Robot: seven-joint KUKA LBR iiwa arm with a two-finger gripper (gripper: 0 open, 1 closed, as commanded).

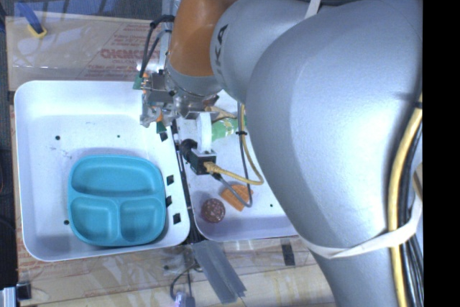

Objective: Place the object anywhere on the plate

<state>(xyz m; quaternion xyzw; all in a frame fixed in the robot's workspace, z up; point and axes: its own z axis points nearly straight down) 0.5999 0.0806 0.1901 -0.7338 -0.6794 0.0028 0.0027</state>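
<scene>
we see left bin (43,154): 1 blue plate (115,201) | right bin (244,226): 1 brown ball (213,210), 1 orange piece (236,195) | gripper (172,127): grip state unclear

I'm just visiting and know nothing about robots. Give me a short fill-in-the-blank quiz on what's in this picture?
1. The divided plate is coloured ____.
2. The plate lies in the ____ bin of the camera view.
3. The plate has ____ compartments.
4. The small brown ball lies in the ____ bin.

Missing words: blue; left; three; right

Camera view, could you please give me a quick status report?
Claw over the divide between bins, fingers unclear. Blue plate bare in left bin. Brown round object and orange piece in right bin.
</scene>
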